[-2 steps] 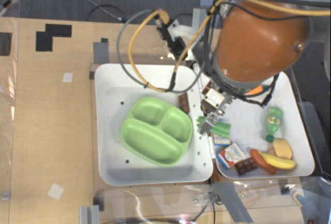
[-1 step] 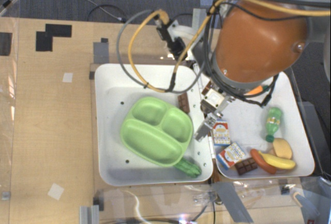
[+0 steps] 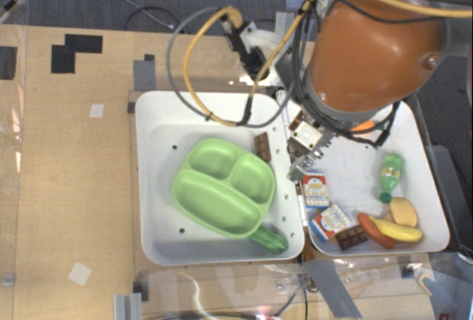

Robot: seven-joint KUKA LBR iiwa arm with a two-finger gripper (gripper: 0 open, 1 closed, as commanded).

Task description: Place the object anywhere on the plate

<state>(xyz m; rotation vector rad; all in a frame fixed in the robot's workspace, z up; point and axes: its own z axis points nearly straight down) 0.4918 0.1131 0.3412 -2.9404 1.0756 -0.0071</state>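
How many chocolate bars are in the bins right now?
2: one chocolate bar in the left bin beside the green plate, another in the right bin's front. The arm may hide more.

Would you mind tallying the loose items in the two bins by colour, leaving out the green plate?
Green: 2, a bottle and a piece by the plate's corner
Brown: 2, bars
Yellow or tan: 2, banana, tan piece
Red: 1, sausage
Printed cartons: 2
Total: 9
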